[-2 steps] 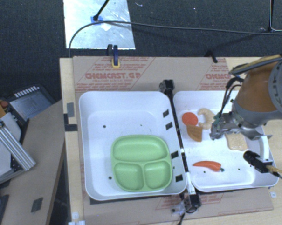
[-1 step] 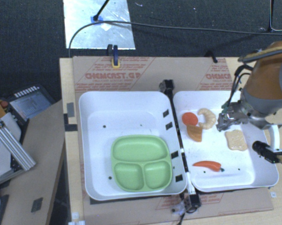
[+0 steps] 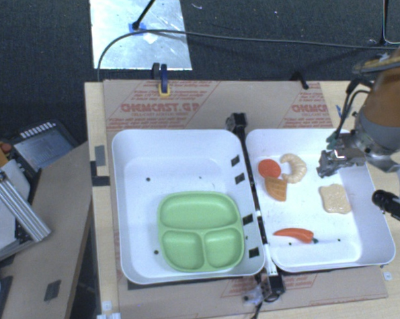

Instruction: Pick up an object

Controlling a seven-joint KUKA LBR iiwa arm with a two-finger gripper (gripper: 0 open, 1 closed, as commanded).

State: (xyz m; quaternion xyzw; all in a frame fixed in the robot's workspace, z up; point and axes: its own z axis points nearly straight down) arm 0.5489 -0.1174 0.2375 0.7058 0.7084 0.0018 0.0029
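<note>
Left bin (image 3: pixel 130 152): one green three-compartment tray (image 3: pixel 200 229). Right bin (image 3: pixel 372 247): five items — one red round piece (image 3: pixel 269 168), one orange wedge (image 3: pixel 277 188) touching below it, one pale curled shrimp (image 3: pixel 294 167) just beside, one red chili (image 3: pixel 293 234) near front, one tan flat piece (image 3: pixel 335 198). Tool (image 3: pixel 330 162): above right bin, just beside shrimp; jaw state cannot be told.

We see a grey arm (image 3: pixel 384 131) with an orange band (image 3: pixel 389 98), black cables, and a metallic gripper (image 3: pixel 330 162).
</note>
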